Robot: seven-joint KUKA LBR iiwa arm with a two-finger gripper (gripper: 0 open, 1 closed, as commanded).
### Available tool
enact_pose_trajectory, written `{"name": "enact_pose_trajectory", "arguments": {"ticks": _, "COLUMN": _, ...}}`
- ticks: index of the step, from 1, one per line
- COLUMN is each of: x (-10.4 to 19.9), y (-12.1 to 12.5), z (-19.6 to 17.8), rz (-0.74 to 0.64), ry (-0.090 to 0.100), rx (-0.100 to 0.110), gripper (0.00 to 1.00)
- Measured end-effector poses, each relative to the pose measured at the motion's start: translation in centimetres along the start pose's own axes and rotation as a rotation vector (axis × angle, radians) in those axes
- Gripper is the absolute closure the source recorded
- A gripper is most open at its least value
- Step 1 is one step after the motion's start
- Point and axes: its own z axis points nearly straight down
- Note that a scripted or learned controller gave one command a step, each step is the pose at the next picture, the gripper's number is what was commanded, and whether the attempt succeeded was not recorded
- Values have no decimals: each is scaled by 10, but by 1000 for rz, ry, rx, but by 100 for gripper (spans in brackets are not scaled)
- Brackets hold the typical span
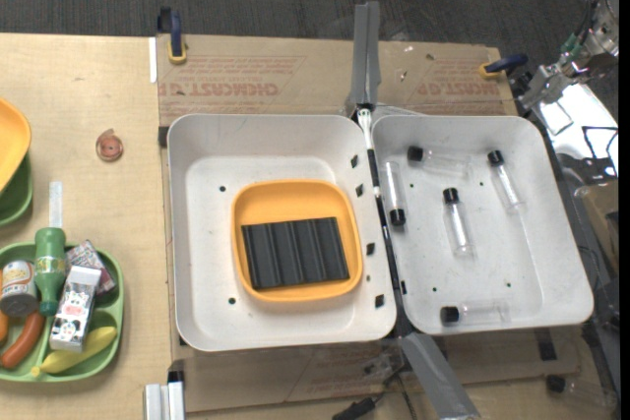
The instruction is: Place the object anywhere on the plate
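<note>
An orange square plate (295,200) lies in the middle of the left white bin (197,152). A dark grey ribbed rectangular object (295,253) rests flat on the plate, inside its rim. In the right white bin (561,241) lie several clear tubes with black caps, among them one near the divider (394,197), one in the middle (455,221) and one by the front wall (472,314).
A green tray of toy food (59,330) and an orange bowl (10,152) sit on the wooden table at the left. A small pink disc (110,146) lies nearby. Clamps (175,34) hold the cardboard behind the bins. Cables and hardware (581,54) crowd the upper right.
</note>
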Motion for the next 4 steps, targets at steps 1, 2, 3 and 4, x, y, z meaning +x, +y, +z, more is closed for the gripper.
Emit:
{"name": "enact_pose_trajectory", "arguments": {"ticks": 1, "x": -17, "y": -5, "z": -14, "rz": -291, "ry": -1, "rx": -2, "gripper": 100}}
{"name": "enact_pose_trajectory", "arguments": {"ticks": 2, "x": -17, "y": -4, "z": -54, "rz": -567, "ry": -1, "rx": -3, "gripper": 100}}
{"name": "enact_pose_trajectory", "arguments": {"ticks": 3, "x": -17, "y": -4, "z": -54, "rz": -566, "ry": -1, "rx": -3, "gripper": 0}}
{"name": "enact_pose_trajectory", "arguments": {"ticks": 4, "x": -14, "y": -14, "z": -48, "rz": -922, "ry": 0, "rx": -3, "gripper": 0}}
